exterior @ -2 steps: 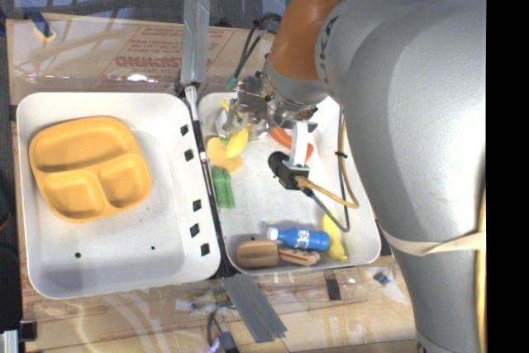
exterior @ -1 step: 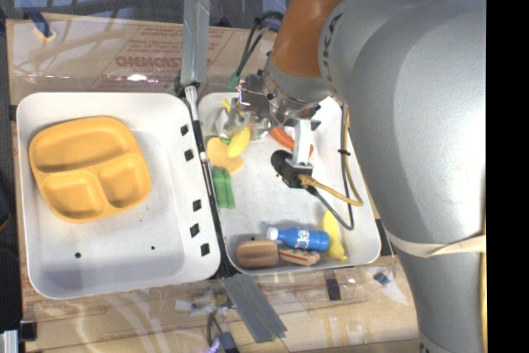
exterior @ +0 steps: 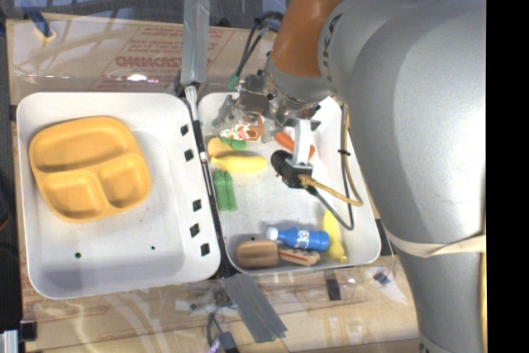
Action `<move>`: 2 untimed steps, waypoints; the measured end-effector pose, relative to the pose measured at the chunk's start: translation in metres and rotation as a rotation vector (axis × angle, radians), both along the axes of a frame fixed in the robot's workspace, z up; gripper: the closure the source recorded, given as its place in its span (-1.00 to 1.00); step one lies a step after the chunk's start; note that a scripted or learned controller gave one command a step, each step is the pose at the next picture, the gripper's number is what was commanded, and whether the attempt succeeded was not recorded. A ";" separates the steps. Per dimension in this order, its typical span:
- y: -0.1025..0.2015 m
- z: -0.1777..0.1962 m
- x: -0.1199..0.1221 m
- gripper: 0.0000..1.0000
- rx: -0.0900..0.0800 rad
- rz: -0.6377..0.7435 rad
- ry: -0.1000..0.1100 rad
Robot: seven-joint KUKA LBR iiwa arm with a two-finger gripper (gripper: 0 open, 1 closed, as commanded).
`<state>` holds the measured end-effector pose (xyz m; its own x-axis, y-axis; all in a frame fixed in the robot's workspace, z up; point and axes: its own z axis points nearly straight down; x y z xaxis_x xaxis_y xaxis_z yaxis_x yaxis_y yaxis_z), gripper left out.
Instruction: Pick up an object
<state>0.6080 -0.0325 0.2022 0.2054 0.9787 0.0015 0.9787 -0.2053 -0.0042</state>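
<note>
Several items crowd the right bin [exterior: 266, 209]; centre the claw [exterior: 246, 118] over the yellow toy [exterior: 237, 164] alone, claw's spread can't be told.

Two white bins stand side by side: the left bin [exterior: 124, 256] and the right bin [exterior: 264, 211]. The left bin holds one yellow tray [exterior: 87, 169], split into three compartments. In the right bin seven loose things can be told apart: two yellow pieces, a long banana-shaped one [exterior: 240, 164] and a smaller one [exterior: 335, 242]; one green block [exterior: 225, 190]; one blue bottle [exterior: 302, 239]; one brown wooden block [exterior: 256, 254]; one orange carrot-like piece [exterior: 285, 140]; one red-and-green printed packet [exterior: 245, 131]. Eight things in all across the two bins, with one grey arm [exterior: 413, 95] over them
</note>
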 end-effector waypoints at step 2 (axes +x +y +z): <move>-0.059 -0.081 -0.029 1.00 -0.001 -0.125 0.005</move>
<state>0.5786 -0.0910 0.1213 0.3262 0.9453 -0.0005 0.9453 -0.3262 -0.0084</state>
